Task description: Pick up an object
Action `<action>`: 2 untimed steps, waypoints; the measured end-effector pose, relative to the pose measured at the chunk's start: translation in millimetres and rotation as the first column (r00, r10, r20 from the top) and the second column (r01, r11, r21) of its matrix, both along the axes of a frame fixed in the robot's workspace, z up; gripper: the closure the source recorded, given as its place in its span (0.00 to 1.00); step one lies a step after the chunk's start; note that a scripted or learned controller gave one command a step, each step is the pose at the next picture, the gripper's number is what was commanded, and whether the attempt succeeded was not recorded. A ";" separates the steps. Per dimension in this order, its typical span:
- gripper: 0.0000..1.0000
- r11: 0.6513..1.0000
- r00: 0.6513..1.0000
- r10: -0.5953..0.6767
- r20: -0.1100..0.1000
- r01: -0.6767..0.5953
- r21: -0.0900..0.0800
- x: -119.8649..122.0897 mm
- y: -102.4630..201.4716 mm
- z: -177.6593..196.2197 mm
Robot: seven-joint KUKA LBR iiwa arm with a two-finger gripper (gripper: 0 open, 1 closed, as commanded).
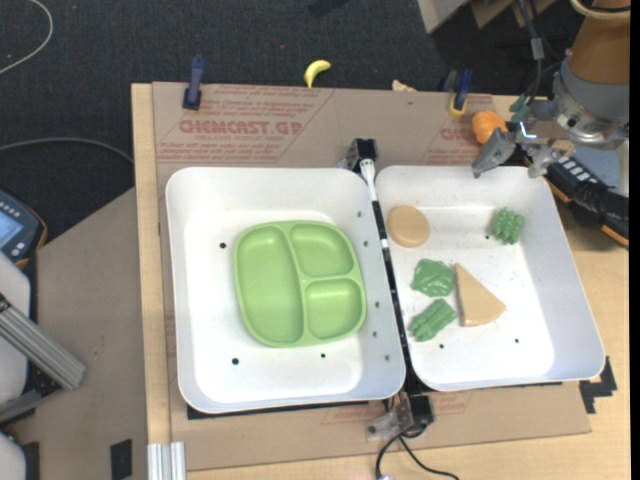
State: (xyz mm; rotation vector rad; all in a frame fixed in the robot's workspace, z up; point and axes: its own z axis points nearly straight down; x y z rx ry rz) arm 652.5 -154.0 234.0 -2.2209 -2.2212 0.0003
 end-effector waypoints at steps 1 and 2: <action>0.00 1.000 1.000 -0.002 -0.005 0.002 0.002 -53.0 -2.1 -149.5; 0.00 1.000 1.000 -0.001 0.001 0.001 0.000 -106.6 5.9 -148.2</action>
